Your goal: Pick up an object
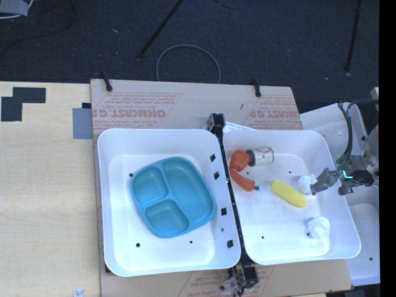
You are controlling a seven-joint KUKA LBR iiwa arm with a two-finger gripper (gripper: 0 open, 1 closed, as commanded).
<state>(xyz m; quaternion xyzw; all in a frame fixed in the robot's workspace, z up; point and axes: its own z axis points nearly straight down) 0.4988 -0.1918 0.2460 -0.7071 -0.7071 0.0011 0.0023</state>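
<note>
So far we are seeing nothing lifted: the tool (323, 182) is hovering at the right edge of the right bin (337, 246), and whether it is open or closed we cannot tell. Nothing is showing in its grasp. The yellow corn (289, 193) is lying just left of it on the bin floor, the orange piece (241, 169) farther left, a white lump (318, 227) below. We are judging the whole pick as left to do.
</note>
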